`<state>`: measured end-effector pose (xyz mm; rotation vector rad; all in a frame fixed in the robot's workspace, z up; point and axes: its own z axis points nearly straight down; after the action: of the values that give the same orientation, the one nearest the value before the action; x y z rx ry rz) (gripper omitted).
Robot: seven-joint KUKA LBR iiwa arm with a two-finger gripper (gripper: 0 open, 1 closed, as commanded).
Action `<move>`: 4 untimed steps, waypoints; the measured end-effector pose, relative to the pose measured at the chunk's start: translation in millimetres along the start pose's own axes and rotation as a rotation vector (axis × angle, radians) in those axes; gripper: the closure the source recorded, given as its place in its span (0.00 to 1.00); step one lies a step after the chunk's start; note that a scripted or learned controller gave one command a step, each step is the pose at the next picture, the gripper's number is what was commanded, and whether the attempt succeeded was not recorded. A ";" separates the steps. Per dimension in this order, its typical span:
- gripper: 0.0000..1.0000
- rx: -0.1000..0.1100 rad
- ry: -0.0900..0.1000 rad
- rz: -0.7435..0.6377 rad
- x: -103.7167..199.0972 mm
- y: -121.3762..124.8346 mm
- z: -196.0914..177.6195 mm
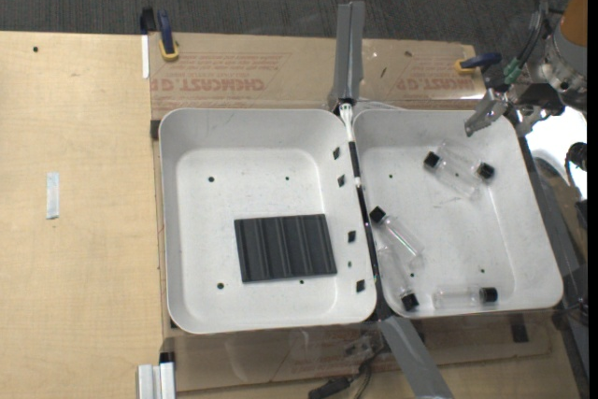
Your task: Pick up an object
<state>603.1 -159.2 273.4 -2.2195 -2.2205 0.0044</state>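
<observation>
- Gripper [486, 115] sits at the far right corner of the right bin [523, 294], hanging over the rim; whether it is open or closed I cannot tell, and nothing shows in its grasp.
- Arm [565, 42] rises behind the gripper toward the upper right edge, grey with an orange patch near the top.
- Nearest the gripper, just below and slightly left of it, lies a clear tube with black end caps [458, 169], resting on the bin floor at a slant.
- Further below and left of the gripper, close to the divider between the bins, lies a second clear tube [394, 235], with one black cap at its upper end.
- Well below the gripper, along the near wall of the right bin, lies a third clear tube [448, 298], with black caps at both ends.
- Far to the gripper's left, in the left bin [187, 145], a dark ribbed panel [284, 248] lies flat on the floor.
- Two clamps [166, 40] with blue handles hold the brown board beyond the bins, one of them just left of the gripper.
</observation>
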 end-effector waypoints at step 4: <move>1.00 -0.002 -0.001 0.153 7.4 21.9 66.7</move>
<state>624.7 -151.9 206.6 -2.3840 -2.0465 0.0039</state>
